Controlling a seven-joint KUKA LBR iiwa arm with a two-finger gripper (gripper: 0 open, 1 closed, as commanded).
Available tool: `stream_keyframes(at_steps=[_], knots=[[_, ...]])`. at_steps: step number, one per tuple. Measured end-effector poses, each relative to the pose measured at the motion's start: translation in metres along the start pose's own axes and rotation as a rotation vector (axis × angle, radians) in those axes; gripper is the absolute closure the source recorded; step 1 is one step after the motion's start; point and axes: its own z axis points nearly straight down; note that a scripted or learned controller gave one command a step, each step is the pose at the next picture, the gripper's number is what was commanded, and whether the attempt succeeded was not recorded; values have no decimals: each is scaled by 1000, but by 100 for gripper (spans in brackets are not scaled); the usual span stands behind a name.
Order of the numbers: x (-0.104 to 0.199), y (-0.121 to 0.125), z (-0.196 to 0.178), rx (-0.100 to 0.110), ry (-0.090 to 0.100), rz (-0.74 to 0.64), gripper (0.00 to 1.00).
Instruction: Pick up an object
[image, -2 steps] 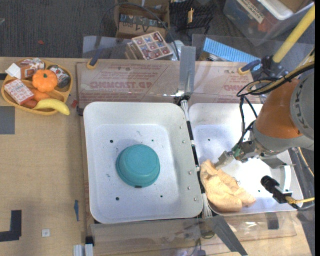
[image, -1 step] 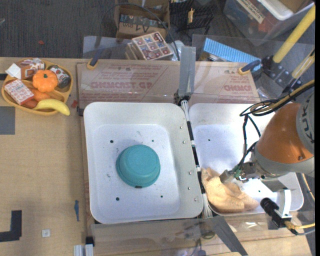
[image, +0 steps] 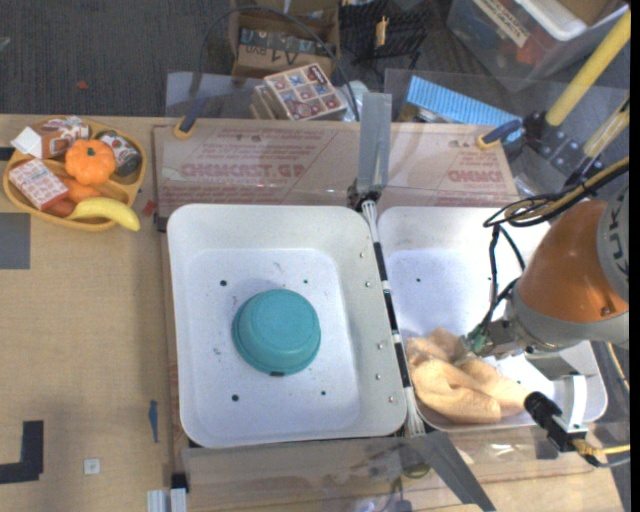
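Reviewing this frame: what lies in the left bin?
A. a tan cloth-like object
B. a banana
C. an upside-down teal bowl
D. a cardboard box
C: the teal bowl sits upside down near the middle of the left bin. The tan cloth-like object lies in the right bin, next to the gripper.

You see a teal bowl upside down mid left bin, gripper touching tan cloth at right bin's front edge.
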Motion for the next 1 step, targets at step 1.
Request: stream_keyframes(at_steps=[1], knots=[[0, 0, 0, 0, 0, 0, 0]])
